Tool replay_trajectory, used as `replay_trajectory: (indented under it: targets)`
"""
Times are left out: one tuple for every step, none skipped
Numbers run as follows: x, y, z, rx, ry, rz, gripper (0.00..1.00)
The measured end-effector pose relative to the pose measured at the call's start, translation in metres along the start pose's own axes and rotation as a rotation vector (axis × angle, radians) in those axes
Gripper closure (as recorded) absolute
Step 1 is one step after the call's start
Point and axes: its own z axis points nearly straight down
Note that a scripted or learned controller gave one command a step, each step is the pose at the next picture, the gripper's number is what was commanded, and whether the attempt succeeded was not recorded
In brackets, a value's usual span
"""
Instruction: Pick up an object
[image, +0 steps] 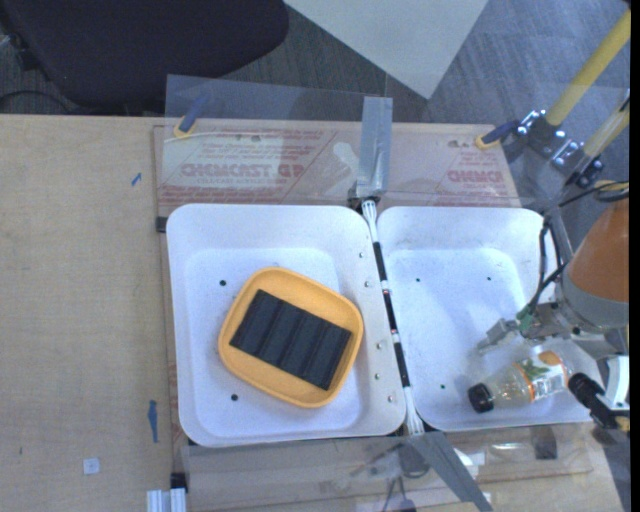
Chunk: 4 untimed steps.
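A small clear bottle (522, 384) with a black cap and an orange-green label lies on its side in the right bin (450, 260), near the front right corner, cap pointing left. My gripper (518, 332) hangs at the right side of that bin, just behind and above the bottle, under the arm's orange band (608, 262). Nothing can be seen held in it. A yellow rounded-square dish (290, 336) with a black ribbed insert lies flat in the middle of the left bin (200, 250).
The two bins meet at a central ridge (385, 310). A clear sheet (270, 170) and a metal bracket (375, 150) sit behind them. The wooden bench (80, 300) stretches out to the left. Cables and yellow rods stand at the upper right (590, 70).
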Motion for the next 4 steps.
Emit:
replay_trajectory:
  targets:
    - [-0.022, -0.030, -0.016, 0.009, 0.008, 0.052, 0.00]
    - [0.003, -0.027, 0.000, 0.002, -0.002, 0.026, 0.00]
    - [-0.024, -0.031, -0.042, 0.009, 0.002, 0.212, 0.00]
    - [-0.012, -0.029, 0.000, 0.006, 0.005, 0.060, 0.00]
